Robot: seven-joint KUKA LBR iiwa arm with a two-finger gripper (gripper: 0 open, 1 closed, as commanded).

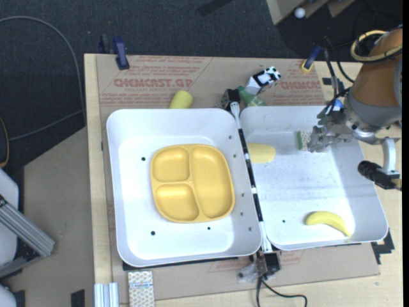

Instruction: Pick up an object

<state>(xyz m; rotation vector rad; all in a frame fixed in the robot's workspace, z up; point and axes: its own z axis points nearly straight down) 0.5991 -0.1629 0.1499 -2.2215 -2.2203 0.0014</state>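
In the right bin (358, 235) lie three loose objects. A small green piece (298, 139) sits near the back, a pale yellow block (261, 152) rests against the left wall, and a yellow banana (327, 221) lies near the front right. My gripper (318, 141) is low in the back of this bin, just right of the green piece and close to it. Whether they touch is unclear. The grey arm with its orange band (377, 75) comes in from the right above it.
The left bin (128, 190) holds a yellow divided plate (192, 183). Behind the bins on the bench lie a yellow object (181, 99) and a black-and-white item (264, 79). Blue clamps (119, 51) grip the back edge.
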